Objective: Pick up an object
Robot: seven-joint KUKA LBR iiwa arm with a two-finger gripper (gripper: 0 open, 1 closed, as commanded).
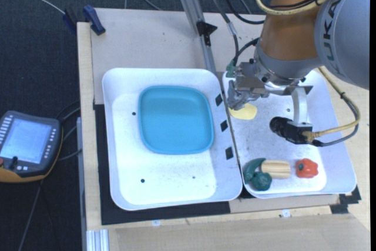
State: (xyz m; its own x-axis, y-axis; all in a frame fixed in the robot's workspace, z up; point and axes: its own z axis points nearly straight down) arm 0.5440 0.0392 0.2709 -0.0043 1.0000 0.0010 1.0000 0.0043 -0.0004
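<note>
The grey arm (329, 26), lettered "UKA" where its casing shows, reaches over the right bin (329, 97). The left bin (117, 126) holds a blue tray (175, 119). The gripper (238, 104) hangs just above a pale yellow piece (245, 112); whether it is apart or together I cannot tell. Near the front rim, a green vegetable (257, 173), a tan cylinder (276, 169) lying left-right, and a red pepper (306, 168) sit in a row.
</note>
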